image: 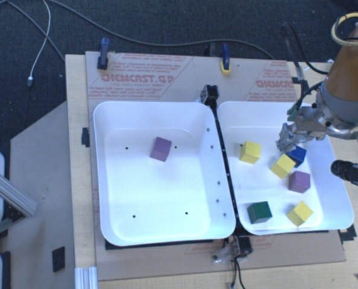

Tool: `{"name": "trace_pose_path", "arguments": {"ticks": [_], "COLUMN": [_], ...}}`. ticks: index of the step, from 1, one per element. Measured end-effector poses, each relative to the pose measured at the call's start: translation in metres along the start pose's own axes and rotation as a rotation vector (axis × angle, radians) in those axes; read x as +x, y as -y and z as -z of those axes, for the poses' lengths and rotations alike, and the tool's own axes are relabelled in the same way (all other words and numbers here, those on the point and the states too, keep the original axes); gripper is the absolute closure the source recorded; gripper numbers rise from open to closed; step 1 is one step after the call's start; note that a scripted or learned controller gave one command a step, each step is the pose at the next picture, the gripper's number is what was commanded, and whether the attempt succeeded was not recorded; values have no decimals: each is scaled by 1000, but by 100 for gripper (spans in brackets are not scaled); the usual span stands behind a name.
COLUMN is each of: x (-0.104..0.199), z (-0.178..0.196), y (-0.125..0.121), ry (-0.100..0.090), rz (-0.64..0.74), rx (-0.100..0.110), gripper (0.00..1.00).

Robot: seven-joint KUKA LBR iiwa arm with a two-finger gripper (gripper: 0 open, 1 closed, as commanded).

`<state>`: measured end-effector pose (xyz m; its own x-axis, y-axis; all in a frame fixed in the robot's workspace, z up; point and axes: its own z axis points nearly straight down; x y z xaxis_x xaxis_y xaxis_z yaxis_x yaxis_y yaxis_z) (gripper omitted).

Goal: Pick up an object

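Note:
The right bin (269,114) holds several blocks: a yellow one (249,152), a second yellow one (283,165), a blue one (298,156), a purple one (299,181), a green one (259,212) and a third yellow one (300,213). A lone purple block (161,149) lies in the left bin (106,179). My gripper (289,139) hangs over the right bin's upper right part, just above and slightly left of the blue block. The gripper's body partly covers the blue block's top edge.
A black divider clamp (210,93) sits between the bins at the back. Blue and yellow clamps (225,60) hold the cardboard sheet at the far edge. Cables run from the arm at the upper right.

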<state>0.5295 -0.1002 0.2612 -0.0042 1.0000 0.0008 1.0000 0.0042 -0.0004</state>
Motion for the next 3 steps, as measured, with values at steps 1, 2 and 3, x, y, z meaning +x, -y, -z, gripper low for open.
{"name": "trace_pose_path", "arguments": {"ticks": [1, 2, 3], "x": [46, 101, 154], "z": [4, -11, -26], "y": [-17, -37, -53], "ry": [0, 0, 0], "rz": [0, 1, 0], "rx": [-1, 1, 1], "gripper": [100, 100, 100]}}
